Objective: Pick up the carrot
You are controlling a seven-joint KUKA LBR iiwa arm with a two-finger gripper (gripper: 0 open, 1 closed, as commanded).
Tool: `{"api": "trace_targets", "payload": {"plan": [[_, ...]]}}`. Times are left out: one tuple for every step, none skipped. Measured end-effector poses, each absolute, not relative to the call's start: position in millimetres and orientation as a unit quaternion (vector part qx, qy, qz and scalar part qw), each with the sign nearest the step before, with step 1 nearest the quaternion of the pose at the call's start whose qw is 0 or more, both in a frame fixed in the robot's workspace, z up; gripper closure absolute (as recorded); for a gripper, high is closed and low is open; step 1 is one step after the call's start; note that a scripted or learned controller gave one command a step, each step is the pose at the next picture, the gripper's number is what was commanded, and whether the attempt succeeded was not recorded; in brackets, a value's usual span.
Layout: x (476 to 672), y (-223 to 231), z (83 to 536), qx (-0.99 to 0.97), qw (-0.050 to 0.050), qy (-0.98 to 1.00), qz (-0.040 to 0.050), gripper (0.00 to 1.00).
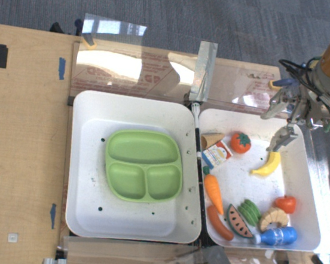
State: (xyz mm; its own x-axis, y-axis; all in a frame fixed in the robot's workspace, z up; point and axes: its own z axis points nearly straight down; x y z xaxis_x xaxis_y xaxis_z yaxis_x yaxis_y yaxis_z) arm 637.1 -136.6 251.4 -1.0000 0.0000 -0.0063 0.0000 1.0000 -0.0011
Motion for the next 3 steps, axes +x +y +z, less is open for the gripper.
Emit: {"api": "trace_targets", "payload": {"plan": [[555.1,-94.3,146.6,-0.008,-0.005,1.0,0.0017,0.0],[507.0,-33.2,186.3,0.05,0.001,0.999,0.0013,0.0],[520.9,-32.0,184.9,0.125,0.003,0.992,0.0004,0.0]]}}
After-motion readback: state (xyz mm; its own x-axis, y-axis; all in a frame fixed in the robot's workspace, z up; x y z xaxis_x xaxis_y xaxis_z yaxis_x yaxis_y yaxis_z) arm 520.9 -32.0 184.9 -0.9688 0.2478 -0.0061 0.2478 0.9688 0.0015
